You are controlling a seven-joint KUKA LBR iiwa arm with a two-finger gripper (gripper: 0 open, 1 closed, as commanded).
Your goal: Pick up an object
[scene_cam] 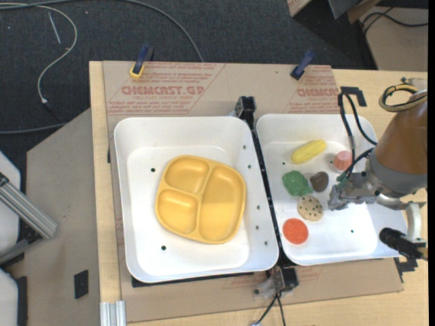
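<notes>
The right bin (pixel 353 246) holds several small toy foods. A yellow corn cob (pixel 308 151) lies at the back, with a pink piece (pixel 342 159) to its right. A green piece (pixel 294 183) and a brown lump (pixel 319 180) sit mid-bin. A speckled cookie (pixel 310 208) and an orange-red disc (pixel 295 231) lie nearer the front. My gripper (pixel 340 199) is low in the right bin, just right of the cookie and brown lump and below the pink piece. Nothing shows held in it.
The left bin (pixel 136 182) carries a yellow divided plate (pixel 201 198). Black cables (pixel 348 114) run over the right bin's back rim to the arm. Clamps sit between the bins at the back (pixel 245 106) and the front (pixel 282 277). Bare bin floor lies at front right (pixel 346 240).
</notes>
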